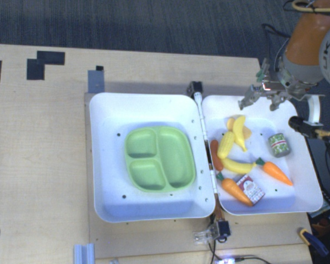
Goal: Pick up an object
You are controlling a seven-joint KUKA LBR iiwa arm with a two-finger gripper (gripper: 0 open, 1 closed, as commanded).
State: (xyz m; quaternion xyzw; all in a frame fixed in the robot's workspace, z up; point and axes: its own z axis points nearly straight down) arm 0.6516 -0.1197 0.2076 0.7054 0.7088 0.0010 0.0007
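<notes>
Tool (262, 99) position first: you can see it hanging over the far edge of the right bin (311, 194), with its two fingers spread apart and nothing between them. The orange band of the arm (308, 43) sits just above it at the upper right.

Look below the tool and you find the objects gathered in the right bin. A cluster of yellow bananas (234, 142) lies near the bin's middle. Beside them, toward the right wall, rests a small green can (279, 145). Two carrots are nearer the front: one carrot (275, 171) on the right, another carrot (235, 190) touching a small red-and-white carton (252, 190). A red sausage-like piece (215, 154) lies along the left wall.

Your left bin (107, 164) holds a green divided tray (160, 158), lying flat. Both bins rest on the pale wooden tabletop (38, 164).
</notes>
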